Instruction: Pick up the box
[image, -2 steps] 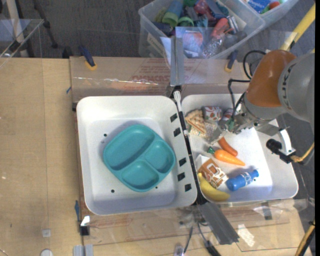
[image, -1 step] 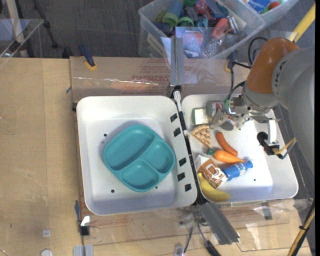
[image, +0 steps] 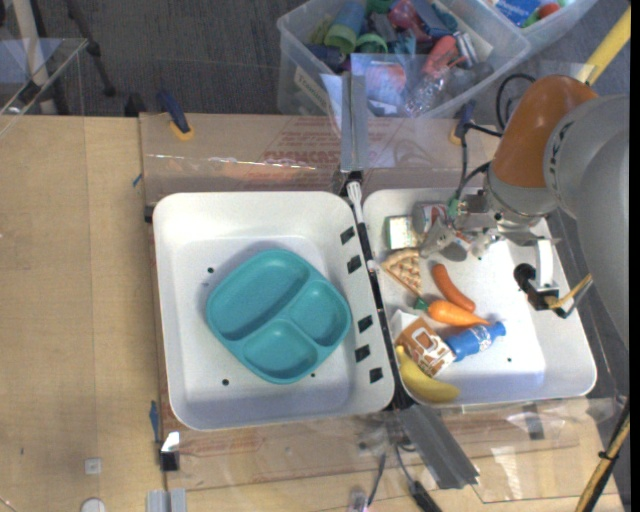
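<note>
A small greenish box lies in the far left corner of the right bin. My gripper hangs low just to the right of that box, close to it, under the grey wrist with the orange band. Nothing shows between its fingers. A second small carton, brown and white, lies near the bin's front left, between a banana and a blue bottle.
A waffle-like wedge and two orange carrots lie in the middle of the right bin. The left bin holds a teal divided plate. A clear tub of toys stands behind the bins.
</note>
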